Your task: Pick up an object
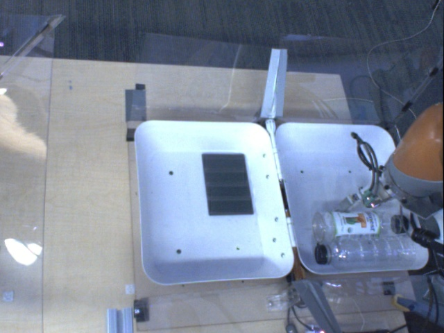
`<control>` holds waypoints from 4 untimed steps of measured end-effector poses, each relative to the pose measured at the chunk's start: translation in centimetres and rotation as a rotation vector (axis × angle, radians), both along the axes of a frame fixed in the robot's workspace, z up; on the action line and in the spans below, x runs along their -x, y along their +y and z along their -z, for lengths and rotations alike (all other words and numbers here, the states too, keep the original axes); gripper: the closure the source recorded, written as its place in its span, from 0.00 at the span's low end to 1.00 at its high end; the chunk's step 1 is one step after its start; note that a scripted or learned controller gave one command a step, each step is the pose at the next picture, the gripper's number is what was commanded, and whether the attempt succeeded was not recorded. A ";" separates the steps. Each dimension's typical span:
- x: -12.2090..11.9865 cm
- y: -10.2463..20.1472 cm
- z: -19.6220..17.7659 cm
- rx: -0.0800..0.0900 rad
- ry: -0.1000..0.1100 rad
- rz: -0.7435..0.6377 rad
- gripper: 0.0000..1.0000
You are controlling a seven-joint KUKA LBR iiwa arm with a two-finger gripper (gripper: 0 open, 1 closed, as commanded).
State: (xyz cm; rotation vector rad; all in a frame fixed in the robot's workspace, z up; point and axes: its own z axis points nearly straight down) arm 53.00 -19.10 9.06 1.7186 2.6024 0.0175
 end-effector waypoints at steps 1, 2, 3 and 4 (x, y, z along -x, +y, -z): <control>2.3 8.5 0.0 0.003 0.005 -0.250 0.00; 1.8 8.5 -1.4 0.008 -0.012 -0.250 1.00; 0.1 7.3 -7.0 -0.007 0.018 0.361 1.00; 0.1 7.2 -7.0 -0.007 0.017 0.361 0.00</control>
